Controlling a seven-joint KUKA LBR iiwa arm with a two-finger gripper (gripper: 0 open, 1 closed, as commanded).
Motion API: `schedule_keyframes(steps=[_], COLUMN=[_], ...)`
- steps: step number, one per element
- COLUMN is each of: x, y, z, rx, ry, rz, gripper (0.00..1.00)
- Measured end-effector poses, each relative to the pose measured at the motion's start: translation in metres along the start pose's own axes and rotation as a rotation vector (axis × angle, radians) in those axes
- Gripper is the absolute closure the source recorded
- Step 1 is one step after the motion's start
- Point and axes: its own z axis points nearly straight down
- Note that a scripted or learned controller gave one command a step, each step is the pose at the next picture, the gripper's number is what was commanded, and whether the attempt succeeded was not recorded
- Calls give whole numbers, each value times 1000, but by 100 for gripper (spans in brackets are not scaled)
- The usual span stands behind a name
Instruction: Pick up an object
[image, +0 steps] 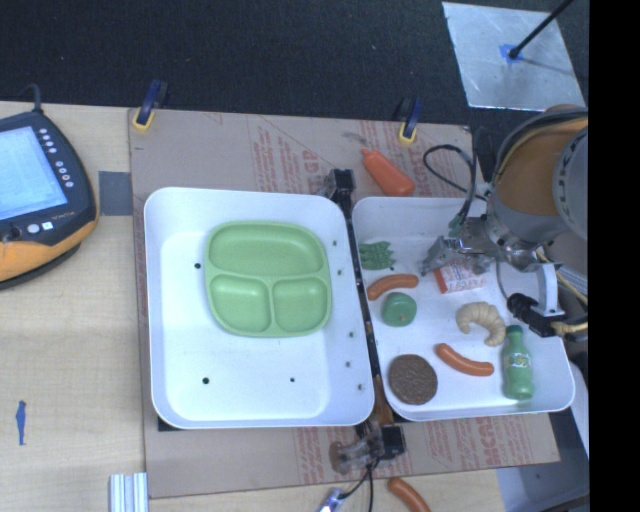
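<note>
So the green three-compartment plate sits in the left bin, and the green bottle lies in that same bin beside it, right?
Not quite. The green three-compartment plate does sit in the left white bin, but the green bottle lies in the right white bin, near its lower right corner, next to an orange sausage. The camera view shows this.

The right bin (560, 395) held toy food: two sausages (391, 286) (464, 360), a green ball (399, 309), a croissant (482, 321), a brown patty (412, 379) and a green bottle (516, 365).
</note>
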Motion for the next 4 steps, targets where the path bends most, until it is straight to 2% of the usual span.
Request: schedule_keyframes(steps=[1, 2, 3, 4], x=[-2, 77, 77, 15], y=[1, -53, -54, -4], z=[-12, -98, -97, -95], rx=[-2, 6, 7, 5], ry=[-3, 3, 3, 3], rz=[-1, -1, 0, 3], gripper=[100, 100, 0, 0])
